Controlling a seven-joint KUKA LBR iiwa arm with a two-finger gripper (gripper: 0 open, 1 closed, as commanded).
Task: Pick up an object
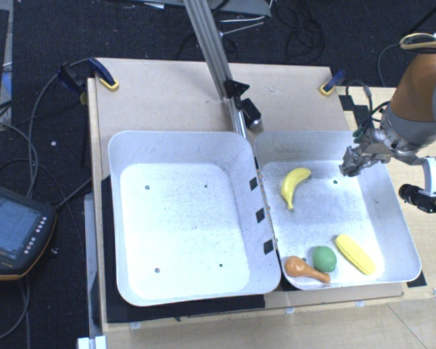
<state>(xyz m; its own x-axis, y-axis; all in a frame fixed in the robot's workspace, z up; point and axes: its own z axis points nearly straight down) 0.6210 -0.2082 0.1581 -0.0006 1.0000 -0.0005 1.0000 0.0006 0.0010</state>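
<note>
No object had yet been picked up, as far as could be judged. The gripper [351, 164] was seen above the far right part of the right-hand bin [392, 217], at the end of the grey arm [414, 115] with its orange band. From the slanted overhead view it could not be told how far the jaws stood apart, and nothing was seen between them.

Four objects were found lying in the right-hand bin. A curved yellow banana [294, 185] lay near the bin's middle, to the left of the gripper and apart from it. Along the near edge, an orange-brown piece shaped like a drumstick [306, 268] was seen touching or just beside a green round object [323, 258], and a yellow, oblong object resembling a corn cob [355, 254] lay just to the right of those. The left-hand bin [130, 158] was seen beside it on the surface [167, 100].

The banana was judged the nearest candidate. The whole of the task was taken to remain: a descent onto an object, a closing of the jaws and a lift.
</note>
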